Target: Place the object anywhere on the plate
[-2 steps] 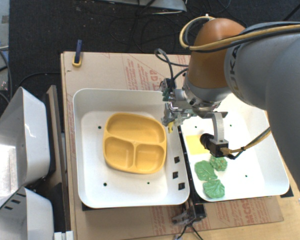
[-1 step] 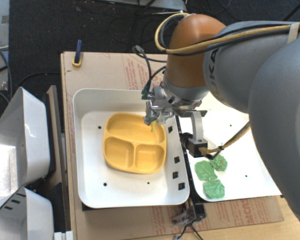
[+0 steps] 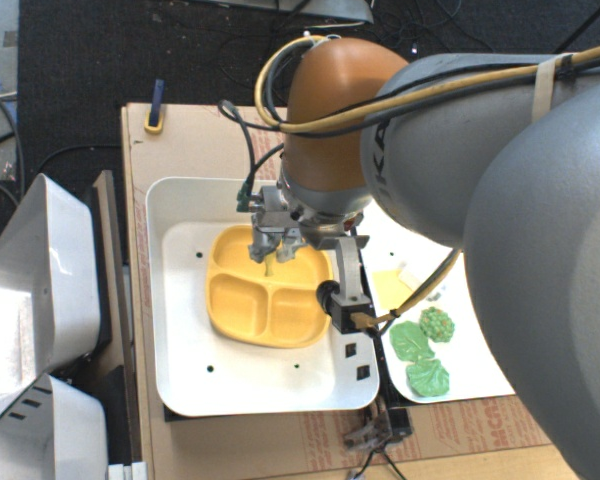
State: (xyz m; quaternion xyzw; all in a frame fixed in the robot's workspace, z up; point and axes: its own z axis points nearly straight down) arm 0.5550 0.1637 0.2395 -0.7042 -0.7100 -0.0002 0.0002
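Arm: a grey KUKA arm with an orange band above the wrist [image 3: 330, 98] reaches in from the right and fills the upper right of the scene, its wrist bent down over the left bin.

Claw: the two-finger metal gripper [image 3: 269, 253] hangs over the far rim of the plate, tips pointing down; a thin pale sliver shows at the tips, too small to name, and whether the claw is wide, narrow or closed on anything cannot be told from this slant.

Plate: a yellow plastic plate with three compartments [image 3: 265, 303] lies in the middle of the left shallow white bin [image 3: 180, 298], slightly turned, its compartments showing bare yellow.

Objects: three green leafy plastic pieces [image 3: 425, 348] lie clustered in the near part of the right shallow white bin [image 3: 480, 378], one bumpy and rounded at the far end of the group, two flatter leaf shapes nearer; a pale yellow flat piece [image 3: 390, 288] lies just to their far left, partly under the arm's cable.

Relation: the green pieces and the pale yellow piece lie to the right of the claw and nearer, well apart from it and across the divide between the bins; none touches the plate.

Surroundings: both bins rest on a brown cardboard-covered bench [image 3: 190, 138], with a small blue and yellow clip [image 3: 156, 108] at its far left edge.
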